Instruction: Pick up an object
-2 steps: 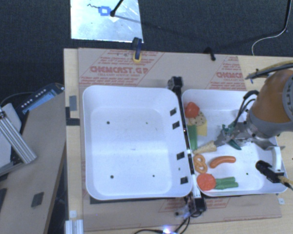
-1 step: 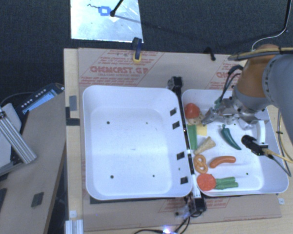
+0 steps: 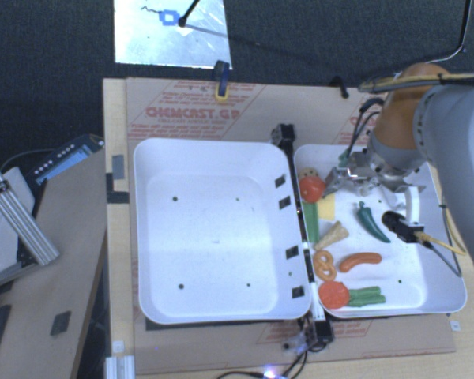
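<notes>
My gripper (image 3: 341, 178) hangs low over the back of the right bin (image 3: 426, 290), just right of a red tomato (image 3: 311, 187). Nothing shows held in it. A yellow cheese block (image 3: 325, 206) lies just in front of the tomato. A dark green chili pepper (image 3: 371, 221) lies below the wrist. Further forward are a tan wedge (image 3: 334, 232), a pretzel (image 3: 325, 264), an orange sausage (image 3: 360, 260), a second red tomato (image 3: 333, 294) and green beans (image 3: 366, 295). A long green piece (image 3: 310, 229) lies along the bin's left wall.
The left bin (image 3: 213, 235) sits beside the right one, joined by black clips (image 3: 284, 136). A black part with a yellow cable (image 3: 407, 229) hangs from the arm over the right bin. The grey arm (image 3: 450, 125) covers the bin's back right corner.
</notes>
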Robot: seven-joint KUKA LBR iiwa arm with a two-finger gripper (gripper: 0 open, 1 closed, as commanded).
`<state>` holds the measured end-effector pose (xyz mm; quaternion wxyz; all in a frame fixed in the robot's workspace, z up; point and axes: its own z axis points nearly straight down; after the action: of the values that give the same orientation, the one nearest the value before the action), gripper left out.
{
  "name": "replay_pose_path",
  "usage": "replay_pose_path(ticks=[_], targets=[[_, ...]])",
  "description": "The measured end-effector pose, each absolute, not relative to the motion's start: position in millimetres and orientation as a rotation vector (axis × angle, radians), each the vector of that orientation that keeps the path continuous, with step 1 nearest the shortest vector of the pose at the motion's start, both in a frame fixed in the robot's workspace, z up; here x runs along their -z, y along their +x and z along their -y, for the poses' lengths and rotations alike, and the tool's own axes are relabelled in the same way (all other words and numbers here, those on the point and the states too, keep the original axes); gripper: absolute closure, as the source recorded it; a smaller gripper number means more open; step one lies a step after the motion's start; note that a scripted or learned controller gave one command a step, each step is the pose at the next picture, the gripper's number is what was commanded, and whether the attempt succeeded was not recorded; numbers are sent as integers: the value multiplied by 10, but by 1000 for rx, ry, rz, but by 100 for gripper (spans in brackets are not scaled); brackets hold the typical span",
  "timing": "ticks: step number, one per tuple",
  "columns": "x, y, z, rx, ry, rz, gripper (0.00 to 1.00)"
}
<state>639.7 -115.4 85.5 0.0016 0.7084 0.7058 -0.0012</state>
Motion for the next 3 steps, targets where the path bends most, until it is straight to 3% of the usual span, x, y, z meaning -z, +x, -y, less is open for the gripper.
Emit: replay_pose_path(ticks=[1,2,3], targets=[[-841,5926,1229,3,2224,-2222,0],[-916,6541,877,-8,2207,-2227,0],[-842,6125,850,1,2222,-2223,0]])
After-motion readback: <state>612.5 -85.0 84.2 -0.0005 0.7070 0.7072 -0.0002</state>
